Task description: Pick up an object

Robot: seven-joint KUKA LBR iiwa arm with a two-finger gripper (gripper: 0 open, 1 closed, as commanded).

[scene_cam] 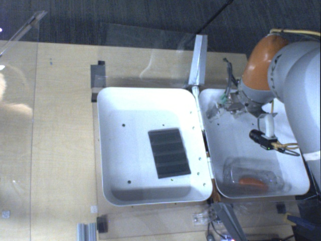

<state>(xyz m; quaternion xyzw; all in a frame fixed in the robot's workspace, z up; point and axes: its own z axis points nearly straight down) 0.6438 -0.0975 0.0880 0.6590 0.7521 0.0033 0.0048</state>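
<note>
A dark ribbed rectangular pad [169, 153] lies flat in the middle of the left bin [115, 134]. A clear plastic object with an orange piece inside [252, 179] rests near the front wall of the right bin [220, 149]. My gripper [224, 106] is low in the far left corner of the right bin, close to the divider between the bins. It is well apart from the clear object and from the dark pad. The grey arm with its orange band [263, 62] hangs over the right bin's far side and hides that part of the bin.
A black connector with thin wires [264, 139] hangs from the arm over the middle of the right bin. An upright metal post [198, 59] stands behind the gap between the bins. Black clamps [99, 74] sit at the left bin's far corner.
</note>
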